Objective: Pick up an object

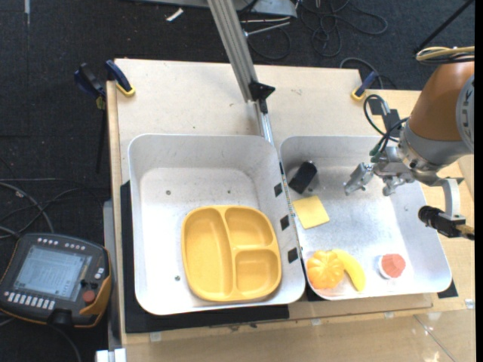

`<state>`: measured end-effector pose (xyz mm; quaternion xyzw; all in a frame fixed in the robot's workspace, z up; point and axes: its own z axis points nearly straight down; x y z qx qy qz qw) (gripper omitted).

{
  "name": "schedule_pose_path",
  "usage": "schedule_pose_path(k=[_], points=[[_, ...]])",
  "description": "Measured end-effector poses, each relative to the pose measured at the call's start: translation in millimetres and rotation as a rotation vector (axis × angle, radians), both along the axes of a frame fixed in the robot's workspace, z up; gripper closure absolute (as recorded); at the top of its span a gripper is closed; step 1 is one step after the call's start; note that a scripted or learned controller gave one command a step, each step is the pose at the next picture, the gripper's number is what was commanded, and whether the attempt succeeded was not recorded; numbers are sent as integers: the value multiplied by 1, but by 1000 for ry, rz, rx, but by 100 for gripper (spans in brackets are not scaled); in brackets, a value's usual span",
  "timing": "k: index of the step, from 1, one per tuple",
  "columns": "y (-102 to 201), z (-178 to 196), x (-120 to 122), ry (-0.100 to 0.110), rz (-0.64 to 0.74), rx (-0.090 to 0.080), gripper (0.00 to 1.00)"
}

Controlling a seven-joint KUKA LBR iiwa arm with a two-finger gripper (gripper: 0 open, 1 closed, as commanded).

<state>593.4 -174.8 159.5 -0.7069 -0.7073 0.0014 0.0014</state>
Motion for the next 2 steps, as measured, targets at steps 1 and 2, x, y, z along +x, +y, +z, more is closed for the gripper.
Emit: schedule_pose_path(k=[1, 2], points=[[3, -43, -1, 0, 0, 0, 0], [3, -66, -1, -1, 0, 0, 0]])
